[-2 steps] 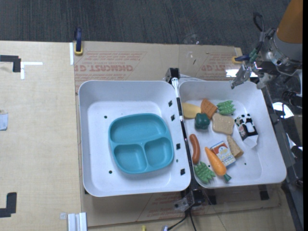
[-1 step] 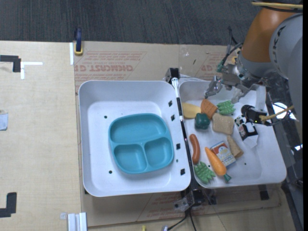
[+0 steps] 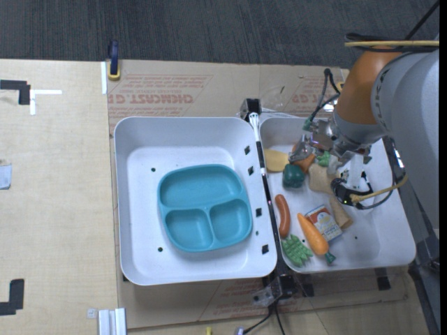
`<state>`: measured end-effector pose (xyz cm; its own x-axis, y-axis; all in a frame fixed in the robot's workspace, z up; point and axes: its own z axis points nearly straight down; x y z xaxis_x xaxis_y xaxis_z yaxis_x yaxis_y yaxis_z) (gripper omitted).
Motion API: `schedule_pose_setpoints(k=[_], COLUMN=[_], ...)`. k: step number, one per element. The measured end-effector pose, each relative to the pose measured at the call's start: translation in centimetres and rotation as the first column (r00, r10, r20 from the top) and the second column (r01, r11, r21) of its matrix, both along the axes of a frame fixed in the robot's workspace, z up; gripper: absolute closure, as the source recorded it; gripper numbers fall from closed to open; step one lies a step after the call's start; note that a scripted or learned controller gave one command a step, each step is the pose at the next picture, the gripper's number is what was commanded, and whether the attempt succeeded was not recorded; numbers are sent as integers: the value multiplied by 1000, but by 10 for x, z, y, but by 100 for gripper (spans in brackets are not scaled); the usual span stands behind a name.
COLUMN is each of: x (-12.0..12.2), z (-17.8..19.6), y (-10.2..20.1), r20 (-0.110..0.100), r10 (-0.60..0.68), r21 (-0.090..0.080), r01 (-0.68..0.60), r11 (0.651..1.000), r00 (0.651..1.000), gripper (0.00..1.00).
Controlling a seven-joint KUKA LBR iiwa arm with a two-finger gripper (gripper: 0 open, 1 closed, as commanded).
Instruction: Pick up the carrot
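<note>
Right bin [image 3: 391,253]: claw [image 3: 307,152] on the grey arm [image 3: 412,96] is lowered over the bin's far left part, among the toy foods; whether it is apart or together cannot be told from this angle. Carrot [image 3: 313,235], orange with green stub end, lies well nearer the camera than the claw, untouched, slanting toward the bin's near wall. Sausage [image 3: 283,215], red, just left of the carrot. Green leafy item [image 3: 296,250], near the carrot's lower end. Small printed box [image 3: 325,223], touching the carrot's right side. Dark green item [image 3: 294,176] directly below the claw; yellow item [image 3: 275,160] to its left. Left bin [image 3: 133,187]: teal compartment plate [image 3: 204,207], well away from the claw
</note>
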<state>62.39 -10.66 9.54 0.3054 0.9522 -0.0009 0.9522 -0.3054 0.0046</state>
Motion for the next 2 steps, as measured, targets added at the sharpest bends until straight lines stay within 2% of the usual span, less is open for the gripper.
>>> schedule_pose_setpoints(k=[1, 2], x=[1, 1], z=[10, 10], y=[-1, -1], r20=[0, 0], r10=[0, 0], r21=[-1, -1], r01=[0, 0], r11=[1000, 1000], r00=[1000, 1000], gripper=[100, 0])
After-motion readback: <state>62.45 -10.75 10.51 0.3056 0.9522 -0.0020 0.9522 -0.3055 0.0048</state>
